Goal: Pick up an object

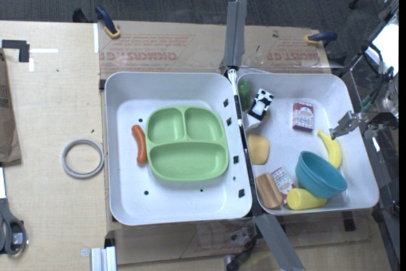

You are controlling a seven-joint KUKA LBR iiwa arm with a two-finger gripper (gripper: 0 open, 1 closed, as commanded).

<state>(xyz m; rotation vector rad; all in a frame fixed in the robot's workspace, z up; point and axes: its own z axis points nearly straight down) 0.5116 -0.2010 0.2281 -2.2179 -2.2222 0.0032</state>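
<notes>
The right bin point(355, 197) holds several objects. Among them are a black-and-white toy cow point(260, 103), a small red box point(304, 116), a yellow banana point(331, 148) and a blue bowl point(320, 174). A yellow lemon-like piece point(304, 198) lies against the bowl's front. A tan rounded piece point(258, 148), a hot-dog bun point(268, 190) and a small printed packet point(281, 179) lie along the bin's left side. In the left bin point(120, 200), a green divided plate point(188, 143) sits with an orange sausage point(139, 143) beside it.
A grey metal bracket point(346, 125) juts over the right bin's right rim near the banana. On the bench to the left lie a tape ring point(83, 157), scissors point(9, 235) and a brown bag point(7, 117). Clamps point(108, 22) hold cardboard behind the bins.
</notes>
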